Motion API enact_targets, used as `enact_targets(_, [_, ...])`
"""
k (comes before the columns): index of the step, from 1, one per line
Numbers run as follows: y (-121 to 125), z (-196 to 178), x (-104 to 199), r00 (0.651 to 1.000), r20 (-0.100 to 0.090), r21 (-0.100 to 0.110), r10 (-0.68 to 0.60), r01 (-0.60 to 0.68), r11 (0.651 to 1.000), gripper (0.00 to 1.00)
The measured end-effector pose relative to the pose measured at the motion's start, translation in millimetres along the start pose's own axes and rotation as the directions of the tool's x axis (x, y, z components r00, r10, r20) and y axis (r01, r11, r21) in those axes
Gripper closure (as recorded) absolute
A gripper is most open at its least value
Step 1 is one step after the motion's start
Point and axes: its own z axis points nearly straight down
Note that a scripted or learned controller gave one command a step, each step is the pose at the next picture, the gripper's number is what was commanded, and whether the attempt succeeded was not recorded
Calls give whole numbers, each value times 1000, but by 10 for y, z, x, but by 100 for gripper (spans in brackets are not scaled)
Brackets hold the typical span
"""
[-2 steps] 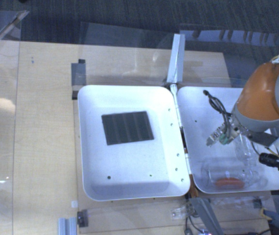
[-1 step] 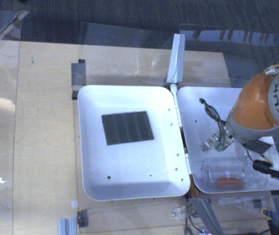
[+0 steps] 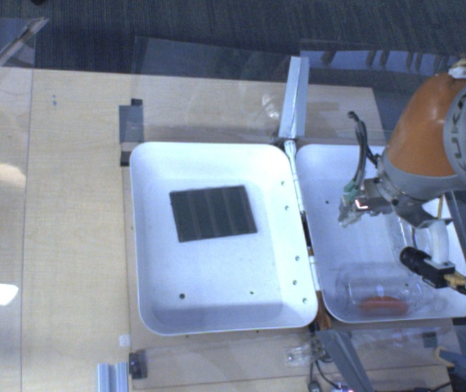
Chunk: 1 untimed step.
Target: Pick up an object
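Starting at the left, the pale wooden bench (image 3: 61, 219) is lying bare under a sheet of glare. A small black clamp (image 3: 132, 121) is sitting on it just beyond the far left corner of the left bin (image 3: 147, 243). On that bin's white floor a dark ribbed mat (image 3: 213, 213) is lying flat, a little toward the far left of the middle, apart from every wall and turned slightly against the bin's edges.

Between the two bins a grey metal bar (image 3: 293, 96) is running away from their shared far corner.

Moving on to the right bin (image 3: 323, 166), I am reaching in from the right. My arm's grey and orange bulk is hanging over the bin's right side. My gripper (image 3: 356, 207) is hanging over the left-middle part of this bin, near the wall it shares with the left bin. I cannot tell whether it is open or closed, and I am seeing nothing held in it. I also cannot tell whether it is touching the bin floor.

Nearer the camera, a clear plastic cup (image 3: 376, 288) is lying on its side along the near wall, well apart from my gripper. A small red-orange piece (image 3: 383, 305) is showing at the cup's near edge. Whether it is inside the cup or just beside it, I cannot tell.
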Motion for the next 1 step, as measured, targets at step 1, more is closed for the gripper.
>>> enact_targets(1, [-1, 2, 1, 1000, 0, 1, -1, 1, 1000, 0])
